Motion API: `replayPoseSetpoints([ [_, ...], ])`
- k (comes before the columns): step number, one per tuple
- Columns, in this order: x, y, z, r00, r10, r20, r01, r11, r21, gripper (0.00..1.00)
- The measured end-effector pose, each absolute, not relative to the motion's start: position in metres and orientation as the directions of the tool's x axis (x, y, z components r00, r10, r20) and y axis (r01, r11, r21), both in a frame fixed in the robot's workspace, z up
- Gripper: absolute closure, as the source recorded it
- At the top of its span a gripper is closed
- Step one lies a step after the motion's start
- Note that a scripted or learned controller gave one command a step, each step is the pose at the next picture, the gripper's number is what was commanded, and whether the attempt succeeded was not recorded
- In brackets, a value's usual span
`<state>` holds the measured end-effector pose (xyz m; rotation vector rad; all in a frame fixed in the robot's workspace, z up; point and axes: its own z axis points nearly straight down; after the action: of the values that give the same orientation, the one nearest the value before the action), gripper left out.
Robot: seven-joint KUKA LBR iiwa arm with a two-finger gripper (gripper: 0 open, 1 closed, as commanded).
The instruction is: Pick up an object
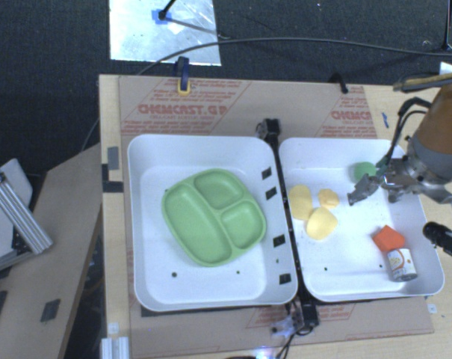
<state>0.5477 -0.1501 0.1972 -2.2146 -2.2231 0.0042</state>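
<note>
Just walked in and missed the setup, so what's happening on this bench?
A grey robot arm reaches in from the right over the right bin. Its claw hangs beside a small green object near the bin's far side, with nothing visibly held. Three yellow pieces lie near the bin's left wall, and an orange-capped bottle lies toward the near right. The left bin holds a green divided plate.

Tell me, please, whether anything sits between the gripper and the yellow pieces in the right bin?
Nothing visible does. The gripper hangs over the right white bin, and only bare bin floor separates it from the three pale yellow rounded pieces on its left. The green object and the orange-capped bottle lie off that line.
</note>
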Motion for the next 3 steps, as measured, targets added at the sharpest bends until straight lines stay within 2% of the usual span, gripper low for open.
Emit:
replayPoseSetpoints([
  [1,0.557,-0.148,0.144,-0.003,1.0,0.002,1.0,0.003,-0.008,0.0],
  [2,0.563,-0.152,0.083,0.0,1.0,0.001,1.0,0.0,0.001,0.0],
  [3,0.566,-0.154,0.085,0.001,1.0,-0.004,1.0,-0.001,0.008,0.0],
])
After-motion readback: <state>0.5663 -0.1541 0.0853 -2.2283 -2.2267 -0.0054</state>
